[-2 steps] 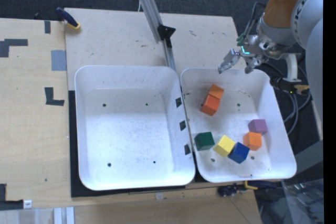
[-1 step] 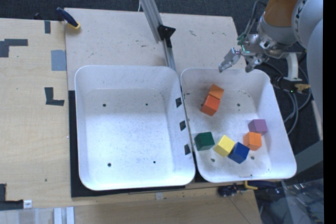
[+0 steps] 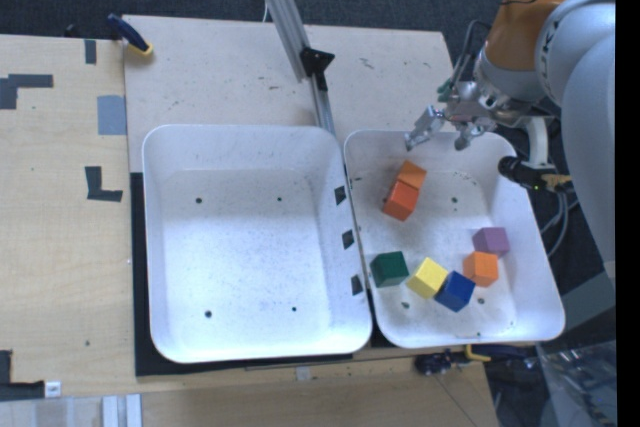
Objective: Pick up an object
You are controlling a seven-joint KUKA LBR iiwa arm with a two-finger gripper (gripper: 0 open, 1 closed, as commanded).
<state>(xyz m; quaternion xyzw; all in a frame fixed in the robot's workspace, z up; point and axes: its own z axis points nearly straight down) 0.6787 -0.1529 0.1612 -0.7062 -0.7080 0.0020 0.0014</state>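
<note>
From above the bench, the gripper [image 3: 440, 132] hung over the far edge of the right bin [image 3: 525, 315], its two fingers [image 3: 418, 137] spread apart with nothing between them. Just below it in that bin lay a tall orange block [image 3: 403, 192], tilted, apart from the fingertips. Nearer the front sat a green cube [image 3: 390, 267], a yellow cube [image 3: 430, 277] touching a blue cube [image 3: 456, 291], a small orange cube [image 3: 482, 267] and a purple cube [image 3: 490, 240] just behind it. The left bin [image 3: 160, 215] stood beside it, their rims meeting.
</note>
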